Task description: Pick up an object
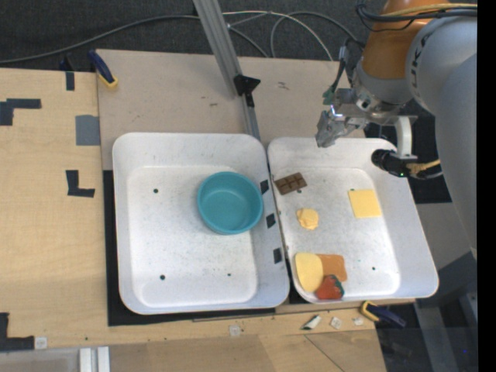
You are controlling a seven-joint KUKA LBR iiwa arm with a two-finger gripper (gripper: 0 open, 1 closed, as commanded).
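End effector (328, 132) hangs over the top edge of the right bin (411, 231), upper right of frame; can't tell its state. Pickable bits sit below it, chocolate piece (291, 183) nearest, so probably lining up. Teal bowl (229, 201) sits in the left bin (139, 208).

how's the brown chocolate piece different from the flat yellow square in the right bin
The chocolate piece is dark brown with a grid of segments; the yellow square is plain and pale. The chocolate piece is smaller and lies near the bin's left wall, the yellow square toward the right. Both lie flat, untouched.
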